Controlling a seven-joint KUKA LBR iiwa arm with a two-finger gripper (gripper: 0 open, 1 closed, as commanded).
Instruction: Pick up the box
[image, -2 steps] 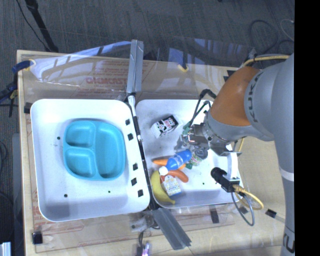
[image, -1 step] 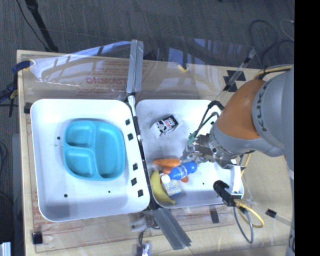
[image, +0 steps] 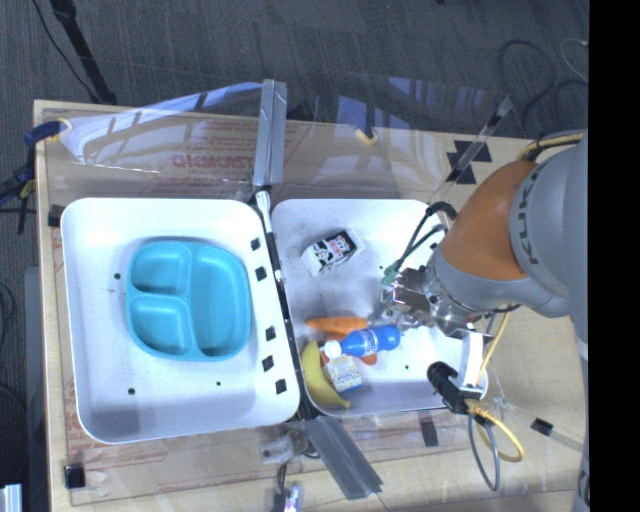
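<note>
1. The box (image: 331, 252), a small white carton with black markings, is seen lying in the upper part of the right bin (image: 300, 225), just right of the frame's centre, clear of the other items.
2. The gripper (image: 400, 300) is found lower and to the right of the box, at the bin's right side, close to the cap end of a blue-and-white bottle (image: 364, 342); nothing is seen held by it.
3. The state of the jaws cannot be told, as they are hidden by cables and wrist hardware.
4. Below the box, an orange carrot-like piece (image: 338, 324), a banana (image: 318, 378) and a small packet (image: 345, 375) are clustered at the lower part of the right bin.
5. A blue divided plate (image: 190, 298) is seen in the left bin (image: 90, 230), left of centre.
6. The task is judged not yet begun in effect: the box is untouched and rests on the bin floor.
7. What is left is judged to be the whole pick: a move up and left over the box, a descent, a closing, and a lift.
</note>
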